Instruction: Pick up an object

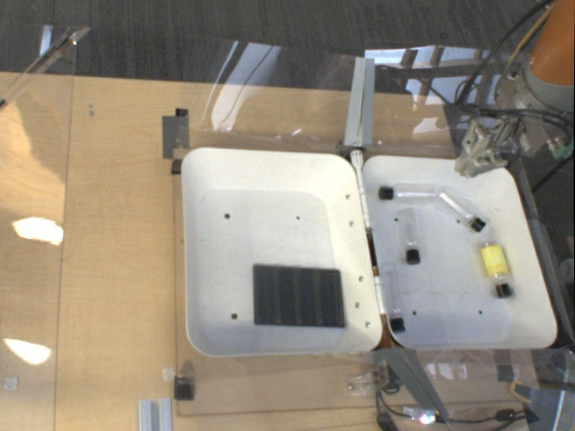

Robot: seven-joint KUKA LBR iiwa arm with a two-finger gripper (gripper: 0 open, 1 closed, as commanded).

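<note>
My gripper [479, 153] hangs over the back right corner of the right bin [530, 330], above its rim and apart from everything inside. In that bin lie a yellow tube [493, 260] with a black cap near the right wall, a clear tube [458, 211] lying slantwise with its black cap toward the right, another clear tube [411, 189] along the back with a black cap on its left end, and a short clear tube [411, 245] near the middle. A black ridged rectangular pad [298, 295] lies flat in the front of the left bin [260, 178].
A small black piece [396, 324] sits at the right bin's front left corner. A metal post [360, 106] stands behind the seam between the bins. Cables [490, 57] trail at the upper right beside the arm [548, 61]. Wooden bench [90, 241] spreads to the left.
</note>
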